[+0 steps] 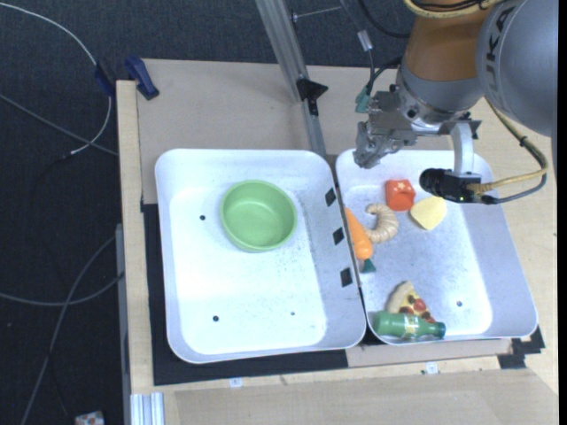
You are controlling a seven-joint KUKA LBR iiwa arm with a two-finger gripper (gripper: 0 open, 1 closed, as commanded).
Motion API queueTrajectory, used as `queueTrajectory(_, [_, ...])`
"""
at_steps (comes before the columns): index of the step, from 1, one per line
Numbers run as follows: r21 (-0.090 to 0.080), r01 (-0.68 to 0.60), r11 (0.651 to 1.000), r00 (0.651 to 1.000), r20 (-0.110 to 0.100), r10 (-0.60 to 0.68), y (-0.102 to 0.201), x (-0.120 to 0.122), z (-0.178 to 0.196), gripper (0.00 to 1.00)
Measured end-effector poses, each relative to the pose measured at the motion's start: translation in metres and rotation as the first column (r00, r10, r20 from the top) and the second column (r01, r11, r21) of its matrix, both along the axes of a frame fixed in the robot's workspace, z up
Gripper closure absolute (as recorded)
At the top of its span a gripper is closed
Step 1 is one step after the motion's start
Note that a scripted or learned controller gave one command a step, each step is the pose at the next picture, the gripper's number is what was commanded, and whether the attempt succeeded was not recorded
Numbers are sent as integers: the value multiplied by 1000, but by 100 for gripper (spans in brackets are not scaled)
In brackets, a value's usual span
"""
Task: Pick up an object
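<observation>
Gripper (pixel 368 156) hangs over right bin (pixel 496 273) back-left corner w/ nothing visibly in it, finger state can't tell; near it red block (pixel 400 193), yellow piece (pixel 428 212), beige curl (pixel 383 222), carrot (pixel 358 235), pizza slice (pixel 407 299), green bottle (pixel 406 326); green bowl (pixel 258 214) in left bin (pixel 186 308).

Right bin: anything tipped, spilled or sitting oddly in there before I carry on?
Mostly normal clutter. The green plastic bottle lies on its side against the right white bin's near rim, beside the toy pizza slice. The orange toy carrot rests along the bin's left wall. Nothing looks spilled or broken.
</observation>
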State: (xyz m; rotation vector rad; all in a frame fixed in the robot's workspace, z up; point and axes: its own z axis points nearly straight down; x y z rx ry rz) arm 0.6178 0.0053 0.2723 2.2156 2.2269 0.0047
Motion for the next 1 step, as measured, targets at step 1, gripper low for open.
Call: queueTrajectory(1, [0, -1, 1000, 1000, 1, 1, 52, 18, -19, 100])
